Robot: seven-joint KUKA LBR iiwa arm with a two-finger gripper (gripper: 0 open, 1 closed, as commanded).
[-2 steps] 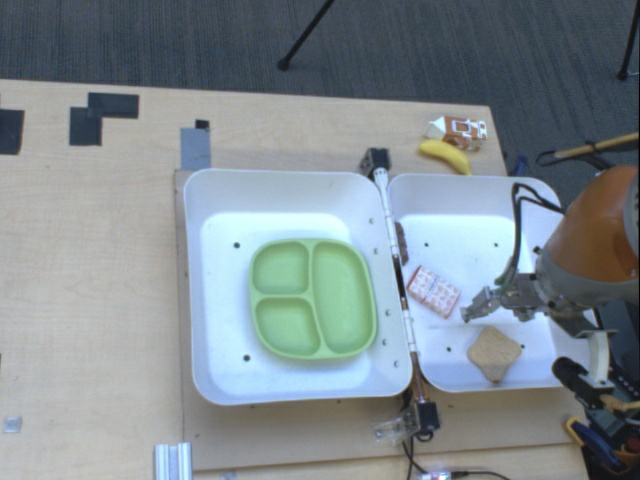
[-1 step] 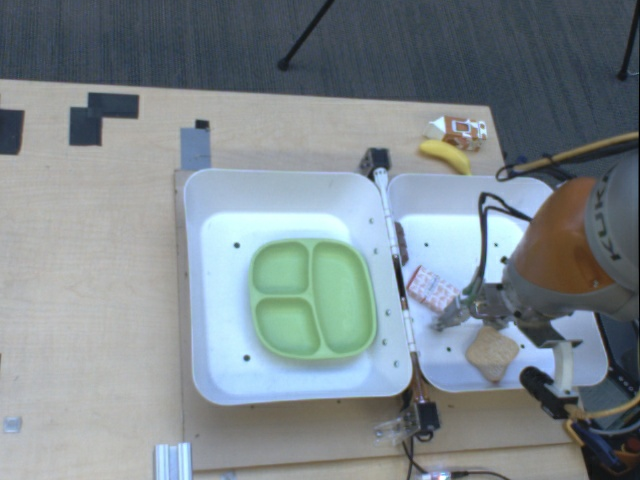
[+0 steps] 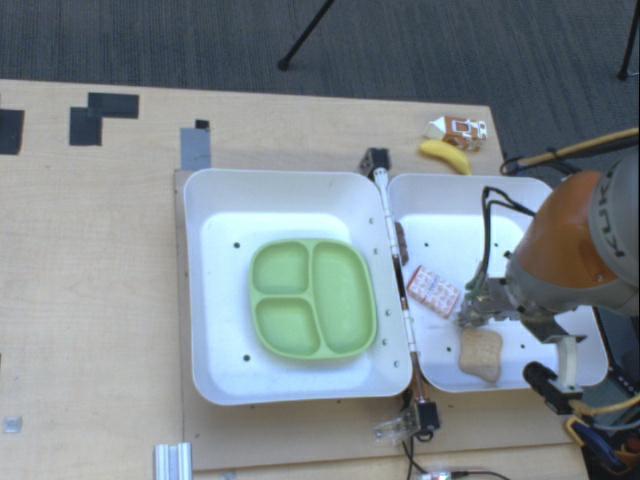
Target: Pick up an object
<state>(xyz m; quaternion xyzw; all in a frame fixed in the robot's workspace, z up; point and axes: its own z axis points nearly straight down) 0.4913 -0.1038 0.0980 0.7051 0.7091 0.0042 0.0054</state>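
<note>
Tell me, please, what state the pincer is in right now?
Pincer: cannot be told; it sits low in the right bin, just above the tan block.

Glossy plastic bins (image 3: 200,298), seemingly matt wooden bench (image 3: 90,298)

The scene is brightly and evenly lit from overhead, with a soft, diffuse light. The two white bins (image 3: 200,268) are the brightest areas and come close to washing out, their inner walls showing only faint grey shading. The green plate (image 3: 312,299) casts almost no shadow. Softer shadows sit beneath the arm (image 3: 575,248) on the right bin's floor and along the bins' outer rims on the desk (image 3: 90,268). The dark carpet (image 3: 200,23) at the top looks dim and slightly grainy. Overall sharpness is modest; small items such as the banana (image 3: 444,154) look soft.
</note>
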